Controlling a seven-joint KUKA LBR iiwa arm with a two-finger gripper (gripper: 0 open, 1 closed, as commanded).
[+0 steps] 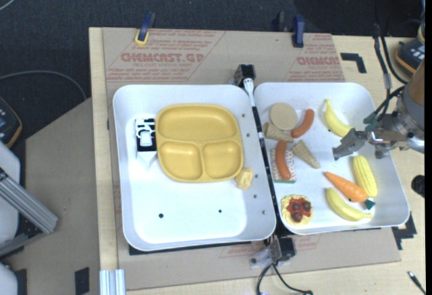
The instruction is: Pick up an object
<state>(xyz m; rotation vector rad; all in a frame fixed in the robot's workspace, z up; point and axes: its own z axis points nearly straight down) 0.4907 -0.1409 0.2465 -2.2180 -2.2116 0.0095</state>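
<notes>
Nearest the lens, a black clamp (278, 246) grips the near edge where the two bins meet. Beneath everything lies the tabletop (202, 50), covered with a printed brown sheet. On it sit two white bins: the left bin (196, 226) and the right bin (388, 202). The left bin holds one yellow divided plate (199, 142), one small black-and-white block (145, 135) touching the plate's left edge, and one pale yellow scrap (244, 179) at the plate's near right corner.

The right bin holds the toy food:
- two bananas, the far banana (335, 118) and the near banana (347, 206)
- one corn cob (365, 175)
- one carrot (346, 186), between the corn cob and the near banana
- two sausages, one (304, 123) far and one (282, 161) nearer
- one round bun (283, 115)
- one small pizza (297, 209)
- one tan wedge (306, 154)

The claw (349, 145) hangs over the right part of the right bin, between the far banana and the corn cob. Whether it is apart or together I cannot tell.

The step in hand looks like choosing and descending on a piece. The corn cob, just beside the claw, seems the best target. Closing across its narrow width should work, if the descent is kept off the carrot, which touches or nearly touches it. Rounded plastic may slip, so a centred, low grip would help.
</notes>
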